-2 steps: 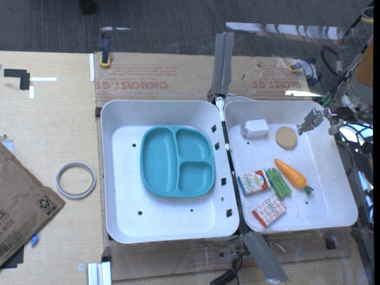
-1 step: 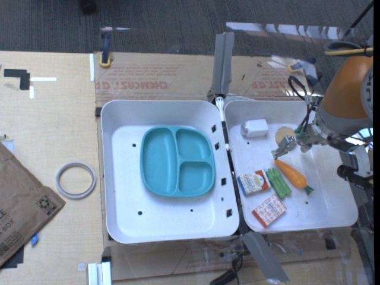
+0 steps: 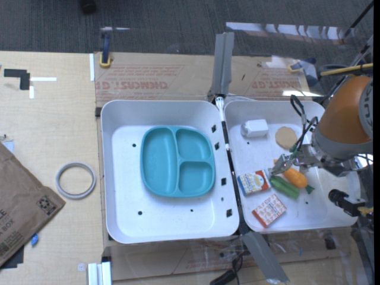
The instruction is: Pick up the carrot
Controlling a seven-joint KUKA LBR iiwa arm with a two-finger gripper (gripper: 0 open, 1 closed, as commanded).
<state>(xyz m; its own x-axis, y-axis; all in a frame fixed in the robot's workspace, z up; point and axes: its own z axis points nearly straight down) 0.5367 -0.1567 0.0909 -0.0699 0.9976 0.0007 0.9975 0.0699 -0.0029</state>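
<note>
Two white bins side by side; my claw (image 3: 284, 164) sits in the right bin (image 3: 309, 218), fingers spread apart, nothing between them. The carrot (image 3: 295, 177) lies just right of the tips, touching a green vegetable (image 3: 287, 187) below it. Cardboard (image 3: 154, 76) behind the bins reads "CHEMCAST GP", upside down. Two small printed packs (image 3: 253, 182) (image 3: 269, 210) nearby, writing too small to read. White block (image 3: 256, 127) and tan disc (image 3: 285, 137) farther back. Teal divided plate (image 3: 178, 160) in the left bin (image 3: 119, 177). Tape ring (image 3: 75, 179) on the wooden bench (image 3: 47, 129); dark carpet beyond.
</note>
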